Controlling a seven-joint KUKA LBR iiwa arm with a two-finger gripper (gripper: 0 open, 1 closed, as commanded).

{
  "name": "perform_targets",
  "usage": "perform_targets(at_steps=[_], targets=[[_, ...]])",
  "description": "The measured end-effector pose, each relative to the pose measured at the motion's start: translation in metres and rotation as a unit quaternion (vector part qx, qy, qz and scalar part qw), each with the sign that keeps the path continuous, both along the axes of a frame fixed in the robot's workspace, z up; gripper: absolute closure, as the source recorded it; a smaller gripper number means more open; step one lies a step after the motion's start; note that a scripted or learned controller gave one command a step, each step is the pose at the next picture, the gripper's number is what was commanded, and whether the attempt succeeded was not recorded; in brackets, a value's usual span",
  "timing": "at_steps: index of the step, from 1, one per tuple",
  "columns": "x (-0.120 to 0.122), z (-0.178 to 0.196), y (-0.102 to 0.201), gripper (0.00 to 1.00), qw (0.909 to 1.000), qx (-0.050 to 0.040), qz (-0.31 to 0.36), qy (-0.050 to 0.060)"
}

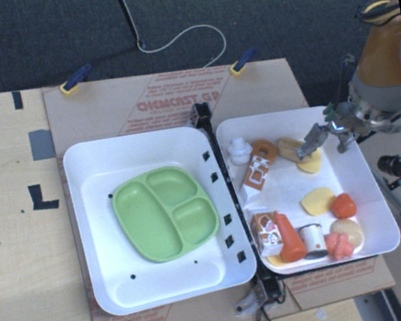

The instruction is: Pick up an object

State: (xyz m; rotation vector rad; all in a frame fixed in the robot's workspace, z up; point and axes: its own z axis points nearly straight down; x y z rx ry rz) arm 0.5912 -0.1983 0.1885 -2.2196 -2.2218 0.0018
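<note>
A pale green divided plate (167,212) sits in a white bin (91,235), while yellow (318,201), red (343,206) and orange (288,239) toy foods lie below the grey gripper (309,147).

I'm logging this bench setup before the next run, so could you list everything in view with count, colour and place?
Shallow plastic bins: 2, white, side by side on the bench, left bin, right bin.
Divided plastic plate: 1, light green, lying in the left bin.
Small toy food items: about a dozen, mostly orange, yellow, red and white, in the right bin; among them a red tomato-shaped piece and a yellow wedge.
Cardboard sheet: 1, brown with red print, under the bins.
Clamps: 2, blue and yellow, at the sheet's far corners.
Cable: 1, white, on dark floor.
Arm: 1, grey and orange, from the right.
Hand: 1, over the right bin's far side.
</note>
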Motion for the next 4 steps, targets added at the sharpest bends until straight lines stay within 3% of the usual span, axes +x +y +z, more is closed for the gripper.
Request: perform_targets(at_steps=[1,2,3,4], targets=[[0.0,0.01,0.001,1.0,1.0,-0.0001,0.001,0.0],[-0.011,0.097,0.075,1.0,1.0,0.0001,0.002,-0.002],[-0.062,0.035,0.149,1.0,1.0,0.0022,0.003,0.005],[-0.11,-0.007,0.23,1.0,1.0,0.0019,0.004,0.005]])
